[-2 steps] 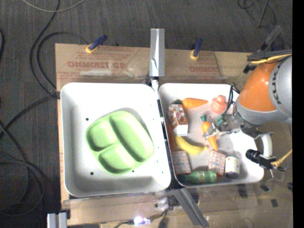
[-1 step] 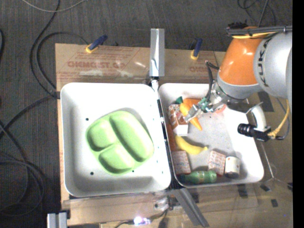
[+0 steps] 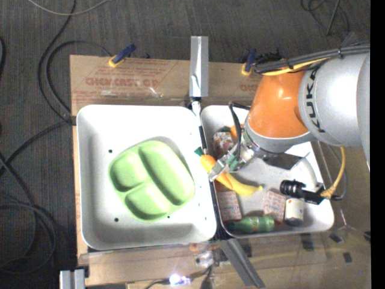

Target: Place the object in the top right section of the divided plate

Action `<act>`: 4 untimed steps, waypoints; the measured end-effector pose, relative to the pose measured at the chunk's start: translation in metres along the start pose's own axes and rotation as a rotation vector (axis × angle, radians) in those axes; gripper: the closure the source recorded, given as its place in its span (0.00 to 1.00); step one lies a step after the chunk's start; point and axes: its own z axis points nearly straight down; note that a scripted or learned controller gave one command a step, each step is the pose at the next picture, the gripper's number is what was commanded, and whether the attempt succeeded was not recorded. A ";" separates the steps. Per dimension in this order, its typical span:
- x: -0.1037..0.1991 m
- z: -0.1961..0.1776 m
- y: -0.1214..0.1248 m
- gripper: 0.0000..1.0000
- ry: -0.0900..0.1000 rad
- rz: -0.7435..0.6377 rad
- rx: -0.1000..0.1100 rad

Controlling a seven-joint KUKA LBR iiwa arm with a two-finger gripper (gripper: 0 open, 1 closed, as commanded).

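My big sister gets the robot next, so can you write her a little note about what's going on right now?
Gripper: low over the left edge of the right bin, at the toy carrot; fingers too small to read, so no grasp confirmed.
Green divided plate: in the left bin, nothing in its sections.
Banana, green bottle and other toys lie in the right bin.
Done: nothing placed yet.
Left: secure an object, carry it to the plate's top right section.

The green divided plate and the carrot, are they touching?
Apart. The camera view shows the plate lying in the left bin, while the carrot sits over the right bin's edge, white bin floor between them.
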 end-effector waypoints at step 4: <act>0.079 -0.143 0.069 1.00 -0.007 -0.637 -0.001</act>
